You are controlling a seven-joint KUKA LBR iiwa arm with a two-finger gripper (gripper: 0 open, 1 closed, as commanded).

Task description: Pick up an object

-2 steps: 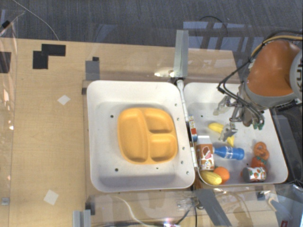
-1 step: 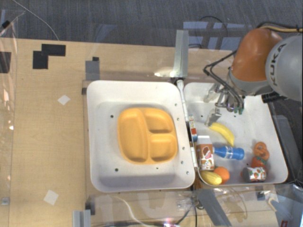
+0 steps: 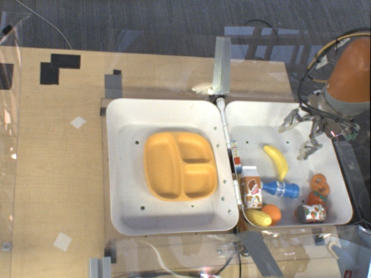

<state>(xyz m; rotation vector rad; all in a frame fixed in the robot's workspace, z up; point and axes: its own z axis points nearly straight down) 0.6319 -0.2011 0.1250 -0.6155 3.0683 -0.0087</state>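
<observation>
a yellow banana (image 3: 277, 161) lies flat and slanted in the right bin (image 3: 255, 117), near a blue bottle (image 3: 280, 189).

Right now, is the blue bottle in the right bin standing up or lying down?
Lying down. The blue bottle rests on its side on the right bin floor, its length running left to right, below the banana.

1. The light is bright, even and diffuse, seemingly from overhead.
2. Shadows are soft and faint, weakest under the yellow tray (image 3: 179, 165).
3. The white bins (image 3: 124, 213) look slightly washed out near their rims.
4. Pale reflections streak a clear panel (image 3: 11, 126) at the left.
5. Focus is moderate; small items look soft and grainy.
</observation>
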